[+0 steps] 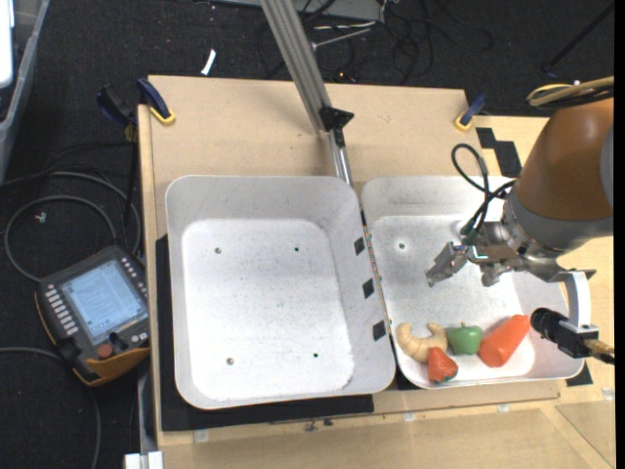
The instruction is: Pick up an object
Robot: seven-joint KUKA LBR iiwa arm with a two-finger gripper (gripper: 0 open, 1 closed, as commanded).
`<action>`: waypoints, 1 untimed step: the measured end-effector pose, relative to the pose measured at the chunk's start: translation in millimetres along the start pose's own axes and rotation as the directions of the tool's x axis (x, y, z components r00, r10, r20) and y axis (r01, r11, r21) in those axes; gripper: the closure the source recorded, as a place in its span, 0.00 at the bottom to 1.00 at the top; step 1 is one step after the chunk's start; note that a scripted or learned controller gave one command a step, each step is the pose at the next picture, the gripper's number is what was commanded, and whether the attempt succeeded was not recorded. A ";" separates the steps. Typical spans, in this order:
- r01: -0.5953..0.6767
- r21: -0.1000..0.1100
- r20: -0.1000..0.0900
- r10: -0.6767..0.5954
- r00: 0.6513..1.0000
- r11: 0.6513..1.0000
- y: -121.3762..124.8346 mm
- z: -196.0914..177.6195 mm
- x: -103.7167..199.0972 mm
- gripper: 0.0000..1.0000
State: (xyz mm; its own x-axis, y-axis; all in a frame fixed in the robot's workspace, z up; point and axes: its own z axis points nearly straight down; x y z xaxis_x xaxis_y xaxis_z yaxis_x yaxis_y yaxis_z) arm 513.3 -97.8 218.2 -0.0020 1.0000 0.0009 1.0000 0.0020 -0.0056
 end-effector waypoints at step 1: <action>-0.002 -0.005 0.001 0.002 1.000 1.000 0.9 -2.2 -0.1 0.00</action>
State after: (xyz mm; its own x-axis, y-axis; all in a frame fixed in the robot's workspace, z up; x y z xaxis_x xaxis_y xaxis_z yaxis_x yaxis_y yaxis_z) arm 514.3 -97.9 220.4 0.0004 1.0000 0.0003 1.0000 -0.0004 -0.0006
